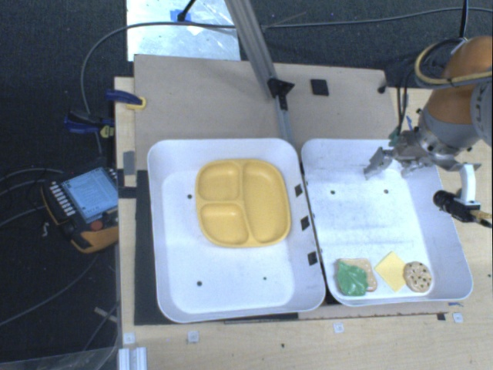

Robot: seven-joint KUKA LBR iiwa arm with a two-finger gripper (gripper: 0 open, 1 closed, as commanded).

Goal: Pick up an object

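Count of things on the table

There were two white bins (231, 299) (385, 214), one yellow divided plate (243, 203) at frame centre, and three toy foods at lower right: one green-topped toast (354, 276), one cheese slice (390, 270), one cookie (417, 277).

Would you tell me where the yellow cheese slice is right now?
The yellow cheese slice lies near the front edge of the right bin, between the green-topped toast and the round cookie.

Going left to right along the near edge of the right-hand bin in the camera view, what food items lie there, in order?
Green-topped toast → yellow cheese slice → round cookie. All three lie in the right bin, with the gripper up near its far edge.
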